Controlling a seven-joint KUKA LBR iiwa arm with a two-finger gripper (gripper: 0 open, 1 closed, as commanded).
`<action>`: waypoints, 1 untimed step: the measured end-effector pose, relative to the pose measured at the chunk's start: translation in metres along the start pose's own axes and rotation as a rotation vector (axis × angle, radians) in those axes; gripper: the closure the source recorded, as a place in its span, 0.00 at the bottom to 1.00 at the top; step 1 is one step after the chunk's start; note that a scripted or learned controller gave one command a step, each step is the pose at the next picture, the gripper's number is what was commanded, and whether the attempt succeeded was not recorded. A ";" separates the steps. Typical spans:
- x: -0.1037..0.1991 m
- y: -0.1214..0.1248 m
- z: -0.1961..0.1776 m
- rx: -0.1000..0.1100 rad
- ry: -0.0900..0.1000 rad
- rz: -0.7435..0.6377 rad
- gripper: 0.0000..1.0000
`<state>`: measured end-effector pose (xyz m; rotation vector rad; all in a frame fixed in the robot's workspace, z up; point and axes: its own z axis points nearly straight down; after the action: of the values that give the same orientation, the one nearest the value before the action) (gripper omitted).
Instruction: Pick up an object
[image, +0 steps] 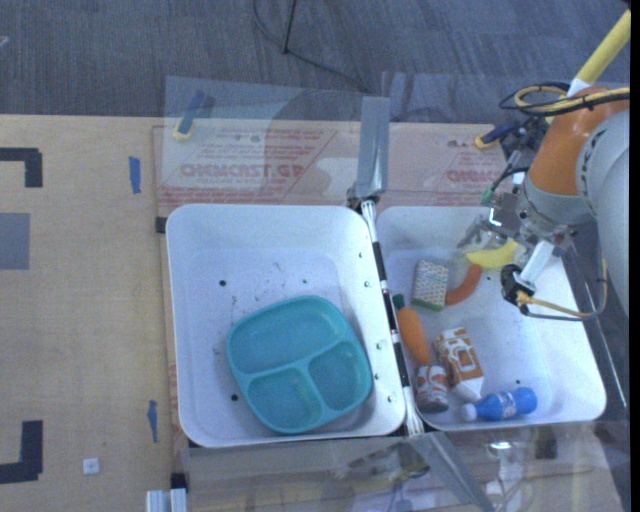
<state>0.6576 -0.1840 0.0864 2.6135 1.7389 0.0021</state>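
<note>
Camera view: the teal divided plate (298, 363) lies in the left bin (190, 300). In the right bin (590, 390), a carrot (412, 334), box (431, 284) and bottle (505, 404) crowd together. The jaws hang over a yellow banana-like piece (492, 256); whether they are spread I cannot tell. A descent there could nudge neighbours or pinch nothing.

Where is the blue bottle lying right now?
The blue bottle lies at the near edge of the right bin, just right of the carton.

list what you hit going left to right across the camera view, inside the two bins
teal divided plate → carrot → checkered packet → blue bottle → gripper region overlaps the banana, so left out.
</note>
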 end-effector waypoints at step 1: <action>-0.020 0.021 -0.024 0.002 0.002 -0.126 0.00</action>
<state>0.6688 -0.2104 0.1103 2.5009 1.9016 0.0035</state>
